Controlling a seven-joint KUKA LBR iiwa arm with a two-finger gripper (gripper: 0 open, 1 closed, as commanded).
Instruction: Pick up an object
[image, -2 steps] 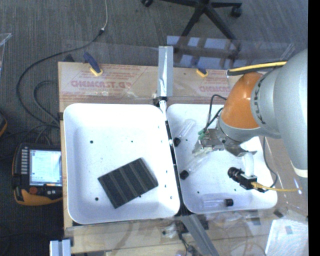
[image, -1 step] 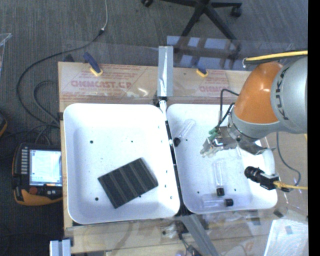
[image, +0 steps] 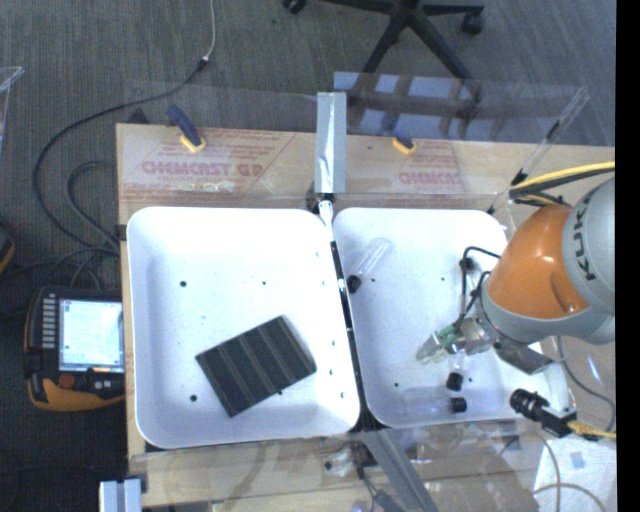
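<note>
- Left bin (image: 150, 300), lower middle of the frame: we note a dark ribbed block (image: 256, 365) lying flat, tilted, well apart from the arm.
- Right bin (image: 400, 300): a clear tube (image: 372, 256) near its upper left.
- Pincer (image: 455, 345), lower right: whether released or clenched we cannot tell.
- We judge a straight descent over one object best; the bin wall between stands in the way.

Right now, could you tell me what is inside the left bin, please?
The left bin holds one black ribbed block, lying flat and askew. Whatever lies beneath the block is covered.
</note>
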